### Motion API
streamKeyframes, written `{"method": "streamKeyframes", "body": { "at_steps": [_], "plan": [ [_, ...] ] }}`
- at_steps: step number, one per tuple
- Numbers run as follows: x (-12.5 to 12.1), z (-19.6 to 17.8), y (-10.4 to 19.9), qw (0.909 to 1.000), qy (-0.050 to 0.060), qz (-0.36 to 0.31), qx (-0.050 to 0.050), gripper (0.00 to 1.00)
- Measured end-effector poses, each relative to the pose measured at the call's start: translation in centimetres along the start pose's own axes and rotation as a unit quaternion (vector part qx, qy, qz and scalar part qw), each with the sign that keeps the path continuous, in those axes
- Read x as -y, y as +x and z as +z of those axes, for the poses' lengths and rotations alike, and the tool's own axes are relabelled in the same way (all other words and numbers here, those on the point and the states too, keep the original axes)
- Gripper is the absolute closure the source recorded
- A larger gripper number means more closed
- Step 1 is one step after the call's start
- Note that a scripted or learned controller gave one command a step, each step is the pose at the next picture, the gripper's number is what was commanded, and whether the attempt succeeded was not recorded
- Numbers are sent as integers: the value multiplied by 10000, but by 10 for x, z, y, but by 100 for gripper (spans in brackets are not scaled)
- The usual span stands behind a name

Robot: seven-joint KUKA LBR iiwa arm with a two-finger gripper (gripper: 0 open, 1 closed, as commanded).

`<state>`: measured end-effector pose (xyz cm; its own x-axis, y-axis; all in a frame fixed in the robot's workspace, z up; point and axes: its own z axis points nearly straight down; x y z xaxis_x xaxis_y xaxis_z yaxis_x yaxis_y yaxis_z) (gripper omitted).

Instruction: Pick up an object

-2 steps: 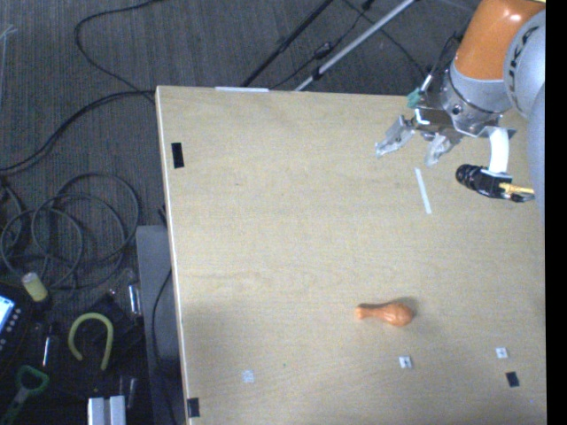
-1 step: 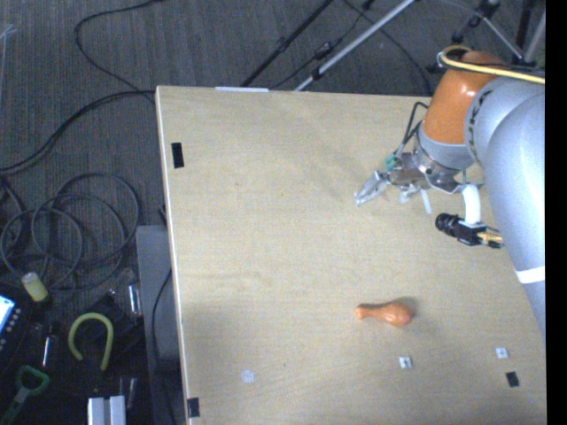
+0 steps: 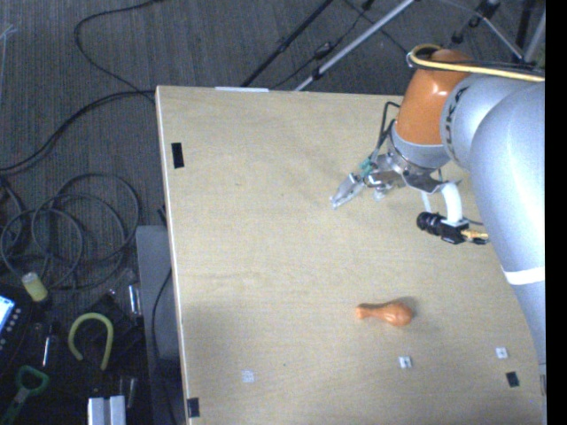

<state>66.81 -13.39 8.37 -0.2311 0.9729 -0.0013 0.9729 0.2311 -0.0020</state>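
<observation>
Smooth orange pear-shaped object (image 3: 386,312) lies on pale wooden board (image 3: 266,237).

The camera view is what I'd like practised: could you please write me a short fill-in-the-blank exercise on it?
1. The orange object lies on the tan ____ surface.
2. The pincer sits higher in the view than the orange object, so the two are ____.
3. The band above the arm's wrist is coloured ____.
4. Black cables lie on the floor to the board's ____ in the view.

Missing words: board; apart; orange; left
</observation>
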Motion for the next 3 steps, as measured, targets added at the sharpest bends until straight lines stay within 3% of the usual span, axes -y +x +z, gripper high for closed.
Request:
{"method": "streamKeyframes", "body": {
  "at_steps": [1, 2, 3],
  "plan": [
    [0, -9, 1, 10000, -3, -1, -5, 100],
    [0, -9, 1, 10000, -2, -1, -6, 0],
    [-4, 0, 16, 9980, -2, -635, 6, 0]
  ]
}}
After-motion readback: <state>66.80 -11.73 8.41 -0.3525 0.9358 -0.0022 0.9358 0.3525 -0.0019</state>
